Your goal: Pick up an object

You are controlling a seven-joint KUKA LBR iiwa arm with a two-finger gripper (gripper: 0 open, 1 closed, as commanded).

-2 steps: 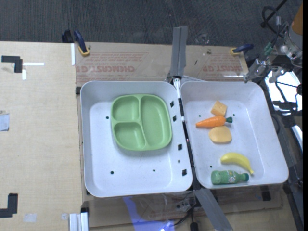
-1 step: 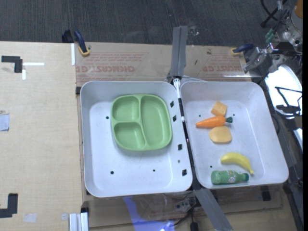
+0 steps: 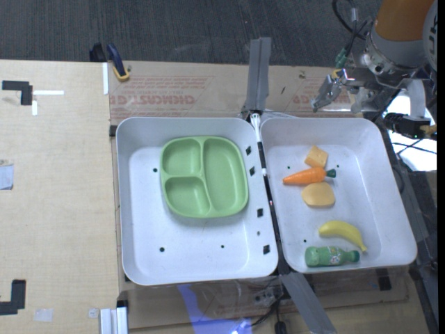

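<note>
- Gripper (image 3: 332,91) sits at the top right, above the far rim of the right bin (image 3: 389,186), over the cardboard strip rather than over the bin floor; nothing is between its fingers from what I can see.
- I cannot tell how its fingers stand: they are small, metallic and blur into the cables and brackets around the wrist.
- Arm (image 3: 407,12) comes in from the right, its orange band cut off by the top edge, so I see little of it.
- Right bin holds all the candidate objects, all well apart from the gripper.
- Orange block (image 3: 316,156) is at the far side of the group, touching or nearly touching the carrot (image 3: 306,177) just below it; I cannot tell which.
- Carrot lies on its side, tip pointing left, green end to the right.
- Yellow-orange round piece (image 3: 319,195) is just beside the carrot on the near side; shape is hard to make out.
- Banana (image 3: 344,232) lies nearer still, curved, apart from the round piece.
- Green bottle (image 3: 332,256) lies on its side by the near wall, close under the banana; label too small to read.
- Left bin (image 3: 139,256) holds a green divided plate (image 3: 204,177) with three compartments, lying flat.
- Black dark spots on both bin floors are too small to identify.
- Grey divider bar (image 3: 259,75) runs up from between the bins.
</note>
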